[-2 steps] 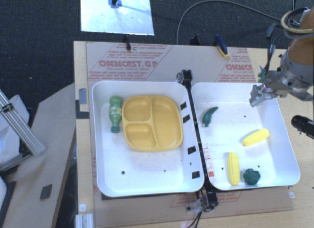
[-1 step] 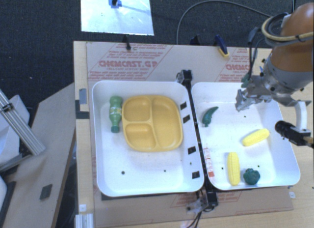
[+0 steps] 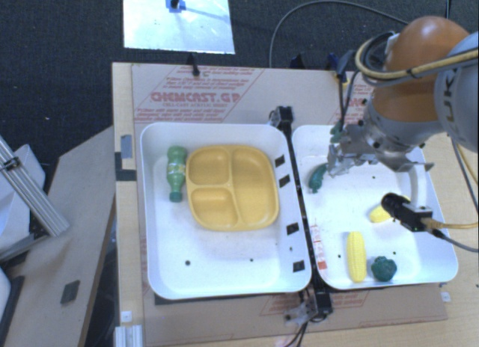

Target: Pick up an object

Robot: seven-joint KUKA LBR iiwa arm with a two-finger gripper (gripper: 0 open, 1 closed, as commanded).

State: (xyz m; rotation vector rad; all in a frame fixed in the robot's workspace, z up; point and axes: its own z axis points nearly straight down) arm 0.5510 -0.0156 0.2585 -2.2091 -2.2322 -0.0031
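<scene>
Two shallow white bins sit side by side on a tan bench, joined along a black clipped seam.

Left bin (image 3: 157, 263): a yellow divided plate (image 3: 230, 187) with three compartments lies near its middle, flat. Just to the plate's left, a green bottle (image 3: 176, 173) lies on its side, lengthwise along the plate's edge, close to it or touching; contact cannot be settled from this angle.

Right bin (image 3: 441, 263): a dark green pepper-like piece (image 3: 317, 178) lies near the bin's left wall, toward the back. A yellow corn cob (image 3: 356, 256) lies toward the front, long axis running front to back. Just to the cob's right, a green broccoli floret (image 3: 384, 268), apart from the cob by a small gap. A yellow piece (image 3: 379, 215) lies mid-bin, partly hidden under a black fitting with a yellow cable.

The arm comes in from the right, orange band high at the back of the right bin. The gripper (image 3: 338, 164) hangs low over the back left part of the right bin, just right of the dark green piece and very near it. Whether the jaws stand wide or closed cannot be told; the metal parts blur together. Nothing is seen between them.

Behind the bins, a printed cardboard sheet (image 3: 198, 97) lies under them, and a grey square plate (image 3: 178, 9) rests on dark carpet.
</scene>
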